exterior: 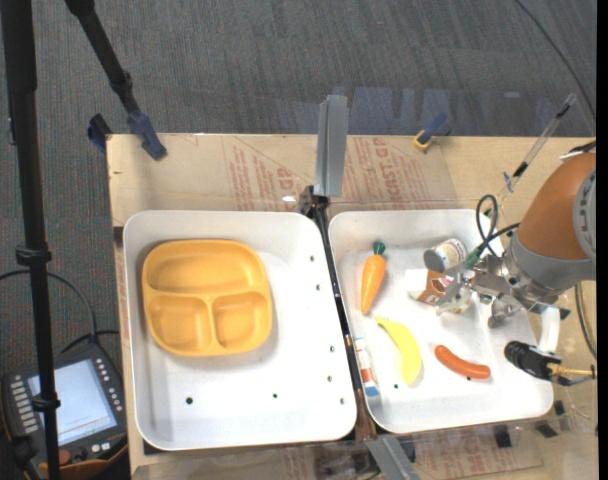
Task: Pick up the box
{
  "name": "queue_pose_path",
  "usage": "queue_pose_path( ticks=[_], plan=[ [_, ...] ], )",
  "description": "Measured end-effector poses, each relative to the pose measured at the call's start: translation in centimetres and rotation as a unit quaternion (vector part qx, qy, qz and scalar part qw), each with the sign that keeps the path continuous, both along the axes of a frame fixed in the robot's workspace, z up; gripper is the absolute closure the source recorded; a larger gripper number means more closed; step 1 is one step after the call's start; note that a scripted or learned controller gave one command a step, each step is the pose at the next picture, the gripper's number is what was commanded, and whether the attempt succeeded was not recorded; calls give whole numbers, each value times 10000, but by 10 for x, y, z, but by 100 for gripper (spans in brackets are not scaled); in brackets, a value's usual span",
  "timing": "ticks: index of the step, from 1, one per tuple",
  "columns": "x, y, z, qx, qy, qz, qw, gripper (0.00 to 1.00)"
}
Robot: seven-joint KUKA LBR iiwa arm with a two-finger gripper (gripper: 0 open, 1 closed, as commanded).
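Note:
The box (430,287) is a small brown and white item lying in the right bin (514,403), just below a silver can (445,256). My gripper (456,298) reaches in from the right and sits low right against the box's right side, covering part of it. Whether the box is between the jaws is unclear. The grey arm with its orange band (564,213) rises over the bin's right edge.
In the right bin lie a carrot (371,276), a banana (401,349), a red sausage (462,362) and a pen (363,366) along the left wall. The left bin (234,408) holds a yellow divided plate (208,297).

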State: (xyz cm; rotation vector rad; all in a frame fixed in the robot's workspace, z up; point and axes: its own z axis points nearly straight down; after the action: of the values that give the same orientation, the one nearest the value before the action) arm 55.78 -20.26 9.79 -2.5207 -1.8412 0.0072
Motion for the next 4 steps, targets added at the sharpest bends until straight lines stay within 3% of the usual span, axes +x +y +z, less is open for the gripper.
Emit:
queue_pose_path(
  ticks=[1, 2, 3, 4],
  plan=[
    [-60, 33, 136, -65, -38, -330, 9994, 0],
    [-37, 39, -13, -54, -48, -160, 9998, 0],
    [-10, 6, -14, -32, -37, -414, 9991, 0],
    [-11, 4, -8, -33, -6, -409, 9992, 100]
  ],
)
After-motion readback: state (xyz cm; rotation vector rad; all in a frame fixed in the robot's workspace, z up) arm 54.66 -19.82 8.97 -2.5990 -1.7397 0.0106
